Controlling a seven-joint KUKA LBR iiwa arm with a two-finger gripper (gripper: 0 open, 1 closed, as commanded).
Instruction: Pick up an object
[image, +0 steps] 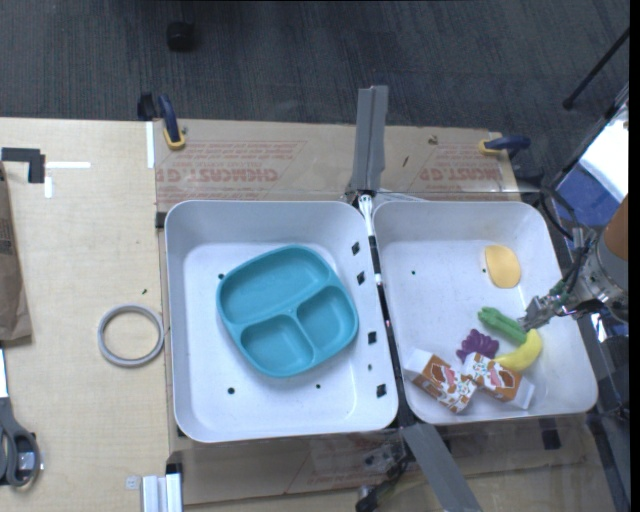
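Reaching in from the right edge of the frame, the gripper (537, 312) sits low over the right bin (440, 240), its tips down at the right end of the green toy (500, 322) and just above the yellow banana (524, 352). You cannot tell from this view how wide the tips stand, nor whether anything is caught between them; note it as unresolved. The candidate objects all lie in the lower right of that bin: green toy, banana touching it from below, purple grape cluster (478, 345) just to the left, and two snack packets (470, 380) overlapping along the bin's near wall. A pale yellow chip-shaped piece (502, 266) lies apart, toward the upper right. You should judge the crowding as the main risk: green toy, banana and grapes touch, so a close here may nudge a neighbour or take two. The left bin (190, 330) holds a teal divided plate (288, 310), lying flat at centre, probably too wide for a pinch. Outside the bins, a tape ring (131, 334) rests on the bench (80, 240) at left, with scissors (18, 455) at lower left; neither matters to the pick.
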